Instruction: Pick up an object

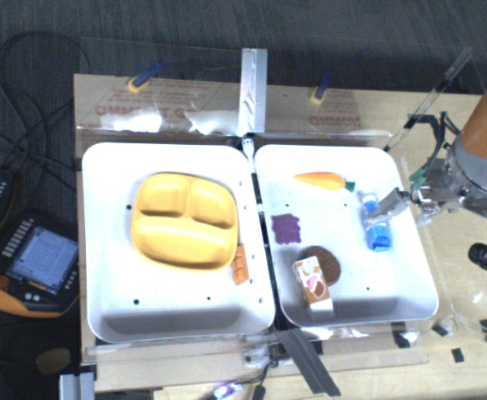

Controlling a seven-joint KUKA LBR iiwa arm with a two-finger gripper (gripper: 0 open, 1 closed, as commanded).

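We are at the very start of the job: nothing has been picked up yet. The arm (477, 140) comes in from the right, and its gripper (423, 194) sits over the right rim of the right bin (410, 302). We cannot tell if it is open or closed, because it is too small and blurry here. We see nothing held in it.

The closest thing to it is a small blue bottle (377, 223) with a white cap. It lies in the right bin, near the right wall, just beside the gripper. We think this is the easiest thing to go for.

Other things are in the same bin. A toy carrot (320, 180) lies near the back. A purple piece (286, 227) lies near the left wall. A brown round thing (325, 265) sits near the front, and a small white box (313, 283) with a picture on it is touching it.

In the left bin (110, 307) there is a big yellow tray (185, 219) with parts in it. A small orange piece (240, 265) rests just beside the tray, by the wall between the bins.

For the next move, we think the gripper has to slide a little to the left, over the bottle, then go down and close on it. The bottle lies close to the wall, so there is not much room on that side.
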